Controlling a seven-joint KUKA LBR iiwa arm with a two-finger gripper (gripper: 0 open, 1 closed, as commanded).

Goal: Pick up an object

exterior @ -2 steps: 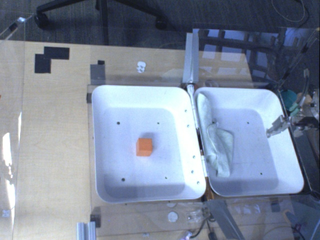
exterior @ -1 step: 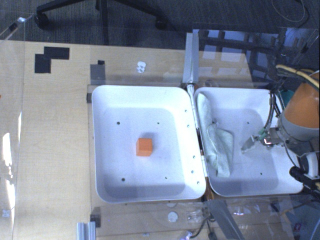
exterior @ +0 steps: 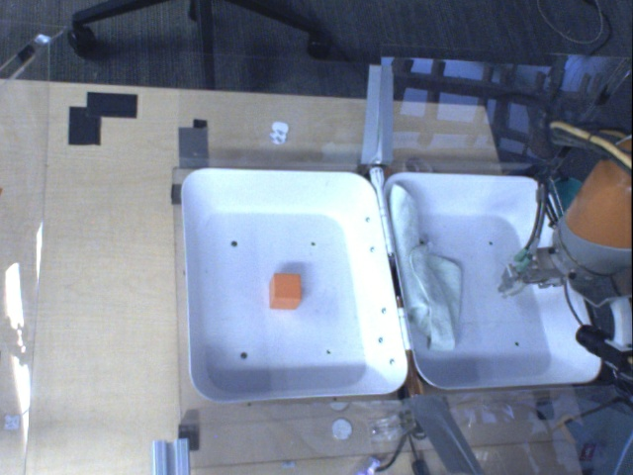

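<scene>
An orange cube (exterior: 286, 291) rests on the floor of the left bin (exterior: 213, 206), near its middle. A crumpled white cloth (exterior: 433, 290) lies along the left wall of the right bin (exterior: 465, 191). My gripper (exterior: 515, 276) hangs over the right part of the right bin, to the right of the cloth and apart from it. The arm's orange band (exterior: 603, 206) sits above it at the view's right edge. Nothing shows between the gripper's tips.
A metal divider (exterior: 376, 117) runs up from between the two bins. Black tape marks (exterior: 101, 115) lie on the wooden bench at the far left. A chair base (exterior: 198, 8) stands on the carpet behind the bench.
</scene>
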